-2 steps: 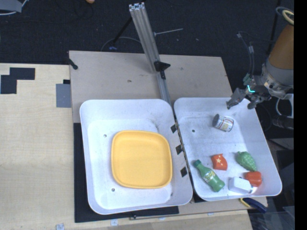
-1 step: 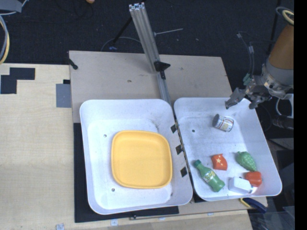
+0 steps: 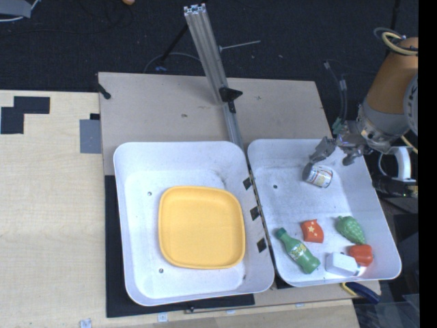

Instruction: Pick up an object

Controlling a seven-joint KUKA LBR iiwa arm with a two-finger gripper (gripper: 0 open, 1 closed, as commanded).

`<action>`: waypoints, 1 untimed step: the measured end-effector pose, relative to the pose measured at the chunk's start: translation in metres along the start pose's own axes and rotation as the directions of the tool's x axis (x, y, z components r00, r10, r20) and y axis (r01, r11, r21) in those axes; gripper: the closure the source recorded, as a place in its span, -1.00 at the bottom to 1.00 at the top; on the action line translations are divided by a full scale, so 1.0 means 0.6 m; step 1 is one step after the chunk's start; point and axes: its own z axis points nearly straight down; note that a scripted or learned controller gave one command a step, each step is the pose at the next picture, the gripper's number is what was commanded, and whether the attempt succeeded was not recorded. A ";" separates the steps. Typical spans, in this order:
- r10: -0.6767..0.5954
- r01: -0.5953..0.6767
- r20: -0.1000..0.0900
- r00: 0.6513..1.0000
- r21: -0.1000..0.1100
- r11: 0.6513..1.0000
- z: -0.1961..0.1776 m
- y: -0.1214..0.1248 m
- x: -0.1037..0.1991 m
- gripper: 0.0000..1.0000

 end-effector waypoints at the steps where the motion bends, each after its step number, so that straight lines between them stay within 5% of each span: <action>1: -0.002 0.002 -0.001 1.000 0.001 1.000 0.102 -0.008 0.011 -1.00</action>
